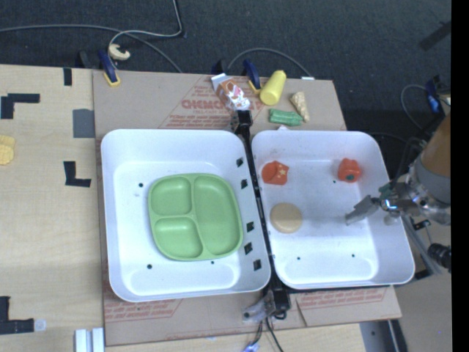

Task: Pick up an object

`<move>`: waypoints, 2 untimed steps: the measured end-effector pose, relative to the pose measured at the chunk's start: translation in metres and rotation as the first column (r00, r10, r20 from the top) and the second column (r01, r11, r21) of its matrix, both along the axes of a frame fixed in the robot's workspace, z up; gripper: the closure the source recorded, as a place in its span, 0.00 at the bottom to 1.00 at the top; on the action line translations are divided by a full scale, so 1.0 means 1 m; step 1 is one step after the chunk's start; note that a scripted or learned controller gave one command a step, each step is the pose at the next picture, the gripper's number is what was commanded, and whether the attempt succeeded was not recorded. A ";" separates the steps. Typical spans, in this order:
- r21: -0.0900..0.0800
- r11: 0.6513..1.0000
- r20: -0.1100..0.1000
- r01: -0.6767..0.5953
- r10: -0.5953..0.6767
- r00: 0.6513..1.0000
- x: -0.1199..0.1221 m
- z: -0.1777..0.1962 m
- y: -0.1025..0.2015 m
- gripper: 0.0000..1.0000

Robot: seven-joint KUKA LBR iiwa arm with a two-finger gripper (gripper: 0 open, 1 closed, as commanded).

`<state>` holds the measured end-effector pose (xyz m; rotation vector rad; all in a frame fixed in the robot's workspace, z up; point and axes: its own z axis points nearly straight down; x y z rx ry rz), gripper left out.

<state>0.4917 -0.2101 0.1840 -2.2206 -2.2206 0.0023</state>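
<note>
The right bin (381, 270) holds three small objects: a red-orange piece (275, 172) near its left wall, an orange pepper-like piece (349, 169) toward the back right, and a tan round bun (286, 217) at the left middle. My gripper (371, 203) hangs low over the bin's right side, in front of the orange piece and well right of the bun. Its fingers are spread open with nothing between them; one dark finger (358, 213) points left toward the bin floor.
The left bin (117, 196) carries a green divided plate (196, 216). Behind the bins on the cardboard lie a yellow bottle (273, 86), a green piece (284, 117), a tan piece (300, 105) and a small printed packet (233, 94). Cables run along the dark floor behind.
</note>
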 end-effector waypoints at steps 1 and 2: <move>0.002 1.000 -0.001 -0.002 0.002 1.000 0.094 -0.089 0.056 0.00; 0.000 1.000 0.005 -0.003 0.003 1.000 0.171 -0.098 0.109 0.00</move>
